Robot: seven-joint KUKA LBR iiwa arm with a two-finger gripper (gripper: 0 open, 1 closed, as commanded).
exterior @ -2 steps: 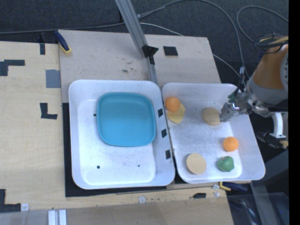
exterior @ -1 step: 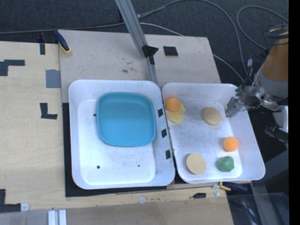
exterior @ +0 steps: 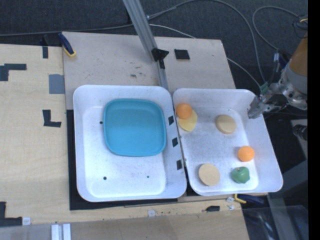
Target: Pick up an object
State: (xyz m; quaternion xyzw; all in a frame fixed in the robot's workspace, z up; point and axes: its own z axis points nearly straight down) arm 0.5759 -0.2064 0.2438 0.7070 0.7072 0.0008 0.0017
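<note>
The right bin (exterior: 260, 129) holds several small items: an orange ball (exterior: 184, 110) resting on a yellow piece (exterior: 189, 123) at the far left, a tan oval (exterior: 226, 124) in the middle, a second orange ball (exterior: 245, 153) at the right, a tan round disc (exterior: 208, 174) at the front and a green piece (exterior: 241, 174) beside it. My gripper (exterior: 256, 110) hangs over the bin's right rim, apart from all of them, nearest the tan oval. Nothing shows between its tips.
A blue square plate (exterior: 134, 127) lies in the left bin (exterior: 85, 149). A slanted metal pole (exterior: 145, 29) runs from the top down to the gap between the bins. Cables (exterior: 240, 19) loop over the dark floor at the upper right.
</note>
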